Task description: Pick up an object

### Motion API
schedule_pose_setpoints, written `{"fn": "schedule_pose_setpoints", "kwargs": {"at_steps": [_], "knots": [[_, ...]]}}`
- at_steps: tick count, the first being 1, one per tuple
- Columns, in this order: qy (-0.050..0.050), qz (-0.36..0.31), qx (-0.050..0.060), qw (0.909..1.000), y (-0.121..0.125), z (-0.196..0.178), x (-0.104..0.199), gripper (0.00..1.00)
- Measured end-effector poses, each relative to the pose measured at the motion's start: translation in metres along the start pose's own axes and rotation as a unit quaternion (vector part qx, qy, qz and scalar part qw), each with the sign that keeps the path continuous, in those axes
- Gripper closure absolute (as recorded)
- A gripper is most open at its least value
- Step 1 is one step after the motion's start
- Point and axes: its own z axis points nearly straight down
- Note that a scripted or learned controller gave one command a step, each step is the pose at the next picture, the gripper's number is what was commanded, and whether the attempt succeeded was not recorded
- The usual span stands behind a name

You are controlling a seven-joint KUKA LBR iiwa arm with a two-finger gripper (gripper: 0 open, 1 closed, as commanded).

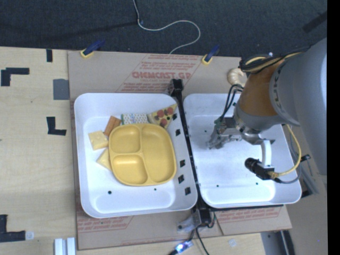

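Observation:
A yellow divided plate [142, 154] lies in the left bin [90, 195]. Around its upper-left edge sit small flat pieces: a pale yellow square [98, 139], an orange-brown piece [112, 125], a patterned piece [134, 119] and a pizza-like slice [164, 115]. My gripper [217, 140] hangs low over the upper middle of the right bin [234, 195], with the grey arm and its orange band [257, 92] coming in from the right. Nothing shows under or beside the gripper on the bin floor.
A black divider [183, 142] runs between the two bins. A yellow cable and black connector [259, 169] hang from the wrist over the right bin. Cardboard underlay [159, 73] and a white cord [170, 28] lie behind the bins.

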Motion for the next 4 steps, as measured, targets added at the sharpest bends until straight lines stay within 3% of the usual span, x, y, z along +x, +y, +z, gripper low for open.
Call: {"fn": "schedule_pose_setpoints", "kwargs": {"at_steps": [2,3,4], "knots": [[-0.001,0.001,-0.004,1.0,0.005,-0.126,-0.004,1.0],[0.0,0.001,-0.001,1.0,0.005,-0.127,-0.003,1.0],[0.0,-0.001,-0.002,1.0,0.02,-0.136,0.048,1.0]]}}
